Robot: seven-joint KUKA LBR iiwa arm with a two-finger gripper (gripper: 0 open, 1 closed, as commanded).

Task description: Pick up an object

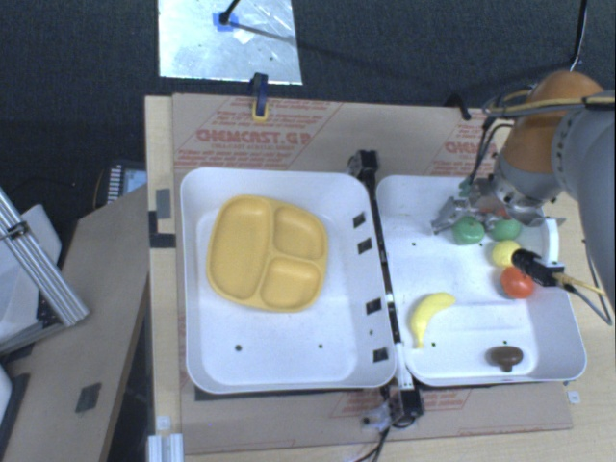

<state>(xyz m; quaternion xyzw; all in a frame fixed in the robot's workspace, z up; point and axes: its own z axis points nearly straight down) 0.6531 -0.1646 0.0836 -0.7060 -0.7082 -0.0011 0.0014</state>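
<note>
The arm (568,128) enters from the upper right of the frame, its grey body and orange band bent downward so that the wrist hangs over the upper part of the right bin (568,354). The gripper (462,215) points down and toward the frame's left, its metal fingertips low over the bin floor, right at a round green object (469,230); whether it is spread or pinched cannot be told from this angle, and nothing is clearly seen between its fingers. A second green object (506,228) lies just right of the first, partly under the wrist. Below these sit a yellow ball (505,253) and, touching or just beside it, a red-orange ball (517,283). A yellow banana (428,314) lies near the bin's lower left, and a brown object (505,356) rests near the bottom edge. The left bin (202,354) holds a yellow divided plate (267,252) with three compartments.
</note>
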